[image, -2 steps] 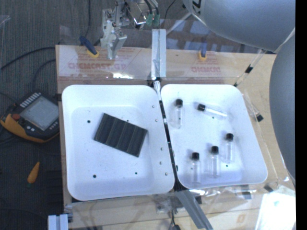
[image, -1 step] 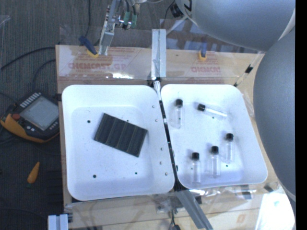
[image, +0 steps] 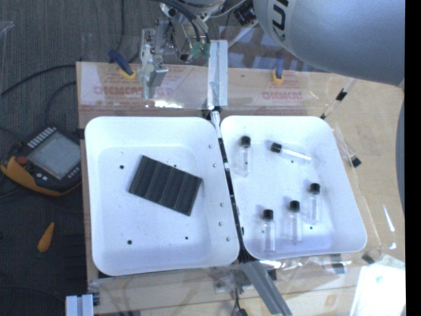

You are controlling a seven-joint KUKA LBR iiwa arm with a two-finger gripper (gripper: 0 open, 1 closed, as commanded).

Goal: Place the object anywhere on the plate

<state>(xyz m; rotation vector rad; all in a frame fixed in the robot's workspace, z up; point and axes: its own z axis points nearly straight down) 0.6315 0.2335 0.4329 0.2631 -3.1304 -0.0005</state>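
Observation:
A dark ribbed rectangular plate (image: 164, 185) lies slightly askew on the floor of the left bin (image: 105, 137). Several clear vials with black caps lie in the right bin (image: 329, 137): one (image: 245, 153) near the divider, one (image: 289, 151) on its side at the back, and three more (image: 293, 220) toward the front. My gripper (image: 153, 78) hangs high beyond the left bin's back edge, over the taped board, far from both the plate and the vials. Nothing can be made out in it.
A handheld pendant (image: 45, 160) and an orange tool (image: 45, 237) lie on the floor left of the bench. A metal strip (image: 218, 71) stands behind the bins' junction. The arm's large grey body (image: 329, 18) overhangs the back right.

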